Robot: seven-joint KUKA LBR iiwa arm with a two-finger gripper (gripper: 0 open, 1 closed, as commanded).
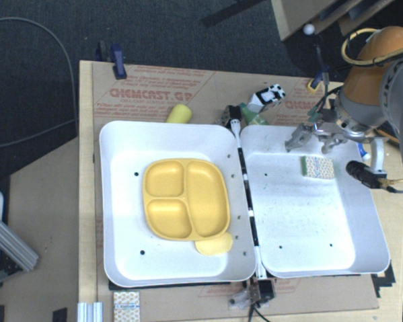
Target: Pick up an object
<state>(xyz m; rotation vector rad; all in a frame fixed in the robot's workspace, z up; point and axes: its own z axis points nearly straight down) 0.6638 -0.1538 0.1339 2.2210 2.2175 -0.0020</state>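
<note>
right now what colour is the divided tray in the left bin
Yellow. The divided tray shows plainly in the camera view, lying in the white left bin.

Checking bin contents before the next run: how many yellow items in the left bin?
2. A yellow divided plate lies in the middle of the left bin. A smaller pale yellow piece pokes out from under the plate's near edge; more may be hidden beneath.
</note>
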